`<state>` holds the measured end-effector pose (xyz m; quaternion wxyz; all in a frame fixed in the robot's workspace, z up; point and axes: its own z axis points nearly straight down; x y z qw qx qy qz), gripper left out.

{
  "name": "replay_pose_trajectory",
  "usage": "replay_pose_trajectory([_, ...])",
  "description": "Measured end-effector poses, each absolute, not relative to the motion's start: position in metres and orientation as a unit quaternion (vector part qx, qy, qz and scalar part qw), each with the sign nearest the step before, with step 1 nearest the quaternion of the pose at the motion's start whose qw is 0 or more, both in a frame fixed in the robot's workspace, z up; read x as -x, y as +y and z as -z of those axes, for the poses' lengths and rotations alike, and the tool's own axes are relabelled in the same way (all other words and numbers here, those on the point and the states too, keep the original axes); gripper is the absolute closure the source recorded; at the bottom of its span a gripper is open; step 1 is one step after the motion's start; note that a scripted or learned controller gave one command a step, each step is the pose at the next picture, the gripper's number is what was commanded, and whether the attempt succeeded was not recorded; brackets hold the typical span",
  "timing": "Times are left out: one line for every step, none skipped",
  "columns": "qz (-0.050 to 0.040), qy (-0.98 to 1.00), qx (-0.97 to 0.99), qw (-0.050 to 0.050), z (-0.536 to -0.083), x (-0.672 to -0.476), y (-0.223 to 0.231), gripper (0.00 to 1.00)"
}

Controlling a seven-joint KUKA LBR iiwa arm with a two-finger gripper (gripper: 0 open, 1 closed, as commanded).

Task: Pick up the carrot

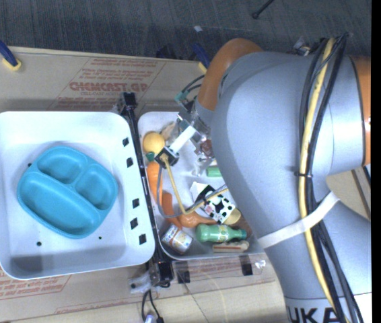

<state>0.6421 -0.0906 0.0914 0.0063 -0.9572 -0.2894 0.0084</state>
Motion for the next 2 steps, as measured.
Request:
replay_pose_trajectory([-0.0098,-0.298,0.955,0.008,-0.101,-0.643,-0.087,1.0])
replay_pose_trajectory([0.0012,-0.308,0.951,0.005,-0.196,-0.588,0.01,1.0])
